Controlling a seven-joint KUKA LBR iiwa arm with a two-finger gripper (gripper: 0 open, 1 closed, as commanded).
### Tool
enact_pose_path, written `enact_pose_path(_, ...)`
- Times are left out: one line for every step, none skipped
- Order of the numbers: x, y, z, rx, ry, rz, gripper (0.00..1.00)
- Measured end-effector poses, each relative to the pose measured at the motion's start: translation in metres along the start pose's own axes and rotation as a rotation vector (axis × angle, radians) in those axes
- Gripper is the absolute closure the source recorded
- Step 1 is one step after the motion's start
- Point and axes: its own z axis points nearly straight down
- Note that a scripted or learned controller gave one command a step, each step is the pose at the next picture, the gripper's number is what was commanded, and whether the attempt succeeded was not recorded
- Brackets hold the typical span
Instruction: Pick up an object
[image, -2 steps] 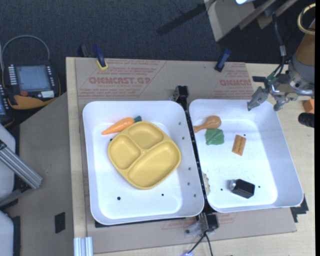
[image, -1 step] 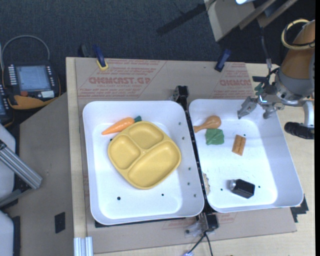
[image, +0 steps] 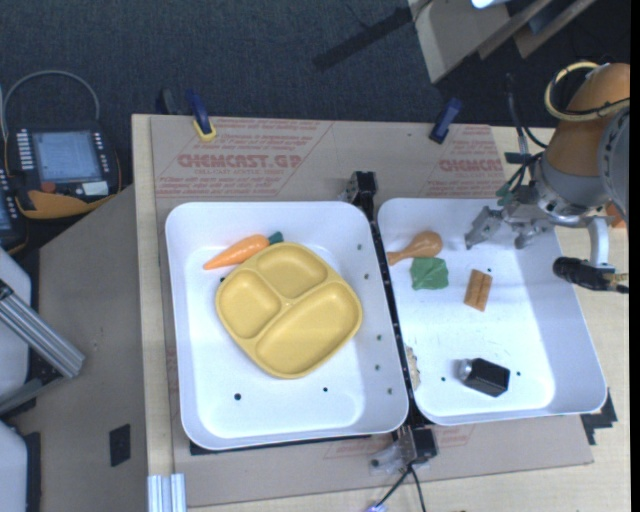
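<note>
At the frame's upper right, the gripper (image: 497, 228) hangs over the right bin (image: 560, 350), fingers spread and holding nothing. Below lie a drumstick (image: 417, 246), green piece (image: 430, 273), brown block (image: 478, 290) and black object (image: 486, 376).

Cut off, covered, or too small to read

The arm (image: 585, 120) runs out past the right edge, so its upper part is lost. The plate (image: 289, 309) covers the lower edge of the carrot (image: 236, 251) and most of its green top (image: 274, 238). The pendant (image: 62, 160) screen at far left is too small to read.
</note>
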Motion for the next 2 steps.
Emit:
enact_pose_path(0.001,0.0,0.018,-0.002,-0.001,0.0,0.0)
enact_pose_path(0.0,0.001,0.005,-0.008,-0.003,-0.002,1.0)
